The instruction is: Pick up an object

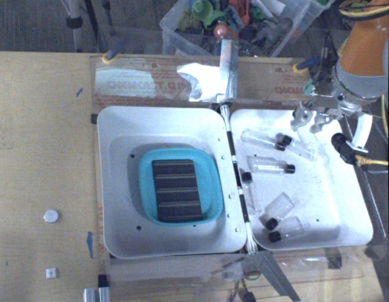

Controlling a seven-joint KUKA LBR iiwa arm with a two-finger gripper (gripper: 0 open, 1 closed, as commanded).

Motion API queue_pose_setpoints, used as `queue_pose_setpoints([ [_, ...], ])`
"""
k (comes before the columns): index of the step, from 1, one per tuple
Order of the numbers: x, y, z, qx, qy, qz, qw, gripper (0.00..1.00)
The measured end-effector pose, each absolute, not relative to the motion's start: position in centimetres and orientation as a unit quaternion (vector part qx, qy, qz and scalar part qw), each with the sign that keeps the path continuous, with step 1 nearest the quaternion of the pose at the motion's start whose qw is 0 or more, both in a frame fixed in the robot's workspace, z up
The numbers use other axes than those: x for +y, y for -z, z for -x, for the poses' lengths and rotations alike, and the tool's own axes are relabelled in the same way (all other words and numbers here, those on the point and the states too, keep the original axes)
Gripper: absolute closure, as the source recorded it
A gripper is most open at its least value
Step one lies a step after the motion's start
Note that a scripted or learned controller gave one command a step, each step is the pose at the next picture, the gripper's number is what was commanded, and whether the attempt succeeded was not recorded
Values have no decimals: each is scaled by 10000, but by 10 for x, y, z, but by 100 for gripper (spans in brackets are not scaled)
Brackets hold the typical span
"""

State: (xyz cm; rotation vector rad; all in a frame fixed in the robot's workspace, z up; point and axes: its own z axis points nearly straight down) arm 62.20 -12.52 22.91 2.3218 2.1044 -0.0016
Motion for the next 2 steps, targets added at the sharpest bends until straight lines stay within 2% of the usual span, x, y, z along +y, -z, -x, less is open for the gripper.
queue_pose_setpoints([
  [1, -126, -239, -623, 6718, 1, -7408, 59, 100],
  [2, -82, -216, -663, 6534, -3, -7570, 12, 100],
])
